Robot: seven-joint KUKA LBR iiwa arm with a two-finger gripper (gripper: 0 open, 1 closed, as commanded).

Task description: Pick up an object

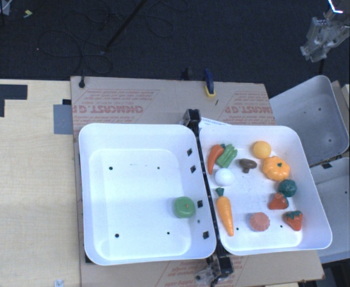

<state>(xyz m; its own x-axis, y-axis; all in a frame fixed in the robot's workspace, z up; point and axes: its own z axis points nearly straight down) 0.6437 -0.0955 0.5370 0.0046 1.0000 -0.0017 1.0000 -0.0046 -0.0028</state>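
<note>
While the gripper (pixel 324 37) hangs high at the top right corner of the camera view, well apart from both bins and over the dark floor beyond the bench, nothing sits between its ends, and how wide it stands I cannot tell, since it is small and blurred there.

Every candidate for picking lies below it. The left bin (pixel 103 160) carries a single green round piece (pixel 185 207) near its lower right, close to the divider. The right bin (pixel 309 226) is crowded: a long carrot (pixel 225 215) just beside the divider, a white ball (pixel 224 176) above it, a second carrot (pixel 214 158) touching a green pod (pixel 227 155), a small brown mushroom (pixel 246 164), an orange (pixel 261 149) just above a pumpkin (pixel 276 168), a dark green piece (pixel 287 188), a red piece (pixel 277 202), a strawberry (pixel 293 220) and a pinkish disc (pixel 259 222).

The risks, as I judge them, come from crowding and shape. A descent into the cluster on the right could nudge neighbours or close on two at once; round pieces may roll away, and the long carrot lies close enough to the divider that a finger could strike the wall.
</note>
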